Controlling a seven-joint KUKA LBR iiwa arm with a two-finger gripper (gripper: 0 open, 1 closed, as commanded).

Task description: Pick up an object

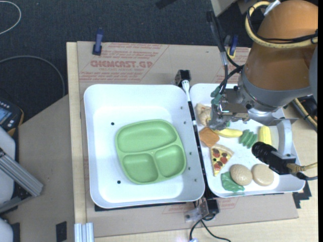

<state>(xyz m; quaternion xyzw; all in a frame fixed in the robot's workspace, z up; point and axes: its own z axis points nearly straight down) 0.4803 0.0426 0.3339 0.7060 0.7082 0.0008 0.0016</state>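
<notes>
Orange-banded and bulky, the arm (280,49) rises closest to the lens and reaches in from the right over the right bin (282,186). Its gripper (218,119) hangs low over that bin's left part, just above a pale beige piece (203,114) and an orange-brown piece (208,136). The wrist hides it from above, so I cannot tell whether it is wide or narrow, and nothing can be seen held in it. The things to pick all lie in the right bin. A yellow banana (230,132) sits just right of the orange-brown piece, with a green piece (247,138) and a corn cob (265,135) beyond it. Nearer the front edge lie a pizza slice (220,158), a tan roll (240,174) beside a second roll (263,174), and a green leafy piece (231,184) touching the first roll. The left bin (101,135) holds a green divided plate (149,135) with three compartments, lying flat near its middle. Both bins rest side by side on a cardboard sheet (121,59) printed with red lettering, with a blue clip (98,42) at its far edge.
</notes>
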